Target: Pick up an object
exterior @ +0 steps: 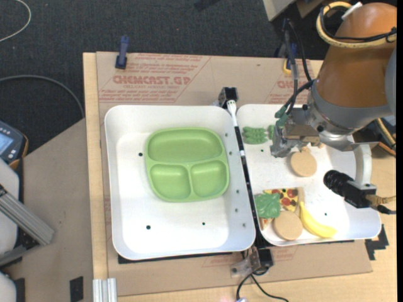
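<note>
Two shallow white bins sit side by side on the brown cardboard-covered counter [157,74]. One, the left bin [119,187], holds a single light green plastic divided plate [187,163] with three compartments, near the frame's centre. The other, the right bin [352,231], holds six toy foods: one green leafy piece [255,134] at its upper left, two round tan cookie-like discs [303,164] [289,226], one pizza slice with red dots [288,197], one dark green leaf shape [267,204] and one yellow banana [315,222], the last four clustered in the lower part. One grey arm with an orange band reaches in from the upper right; its claw [284,145] hangs low just beside the leafy piece and above the upper disc. Whether the claw is apart or together cannot be told.
</note>
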Controlling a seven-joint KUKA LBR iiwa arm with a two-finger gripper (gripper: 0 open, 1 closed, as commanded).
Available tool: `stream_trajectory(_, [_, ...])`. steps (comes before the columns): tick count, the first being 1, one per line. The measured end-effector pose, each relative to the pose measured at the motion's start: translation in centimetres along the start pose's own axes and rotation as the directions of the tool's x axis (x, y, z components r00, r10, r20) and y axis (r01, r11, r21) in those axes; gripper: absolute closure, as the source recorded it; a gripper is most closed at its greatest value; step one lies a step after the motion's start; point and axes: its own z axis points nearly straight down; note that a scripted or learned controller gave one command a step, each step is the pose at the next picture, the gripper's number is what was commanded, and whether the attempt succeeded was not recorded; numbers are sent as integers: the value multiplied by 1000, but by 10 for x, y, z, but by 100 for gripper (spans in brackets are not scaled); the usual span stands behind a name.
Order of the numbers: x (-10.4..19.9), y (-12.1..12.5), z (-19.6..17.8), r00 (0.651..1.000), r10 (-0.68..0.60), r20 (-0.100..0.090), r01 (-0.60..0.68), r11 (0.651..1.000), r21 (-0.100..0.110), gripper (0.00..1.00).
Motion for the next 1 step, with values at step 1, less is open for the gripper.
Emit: stream_trajectory(1, [33,-17,-167,1000,5,-1,-5,1000,-14,100])
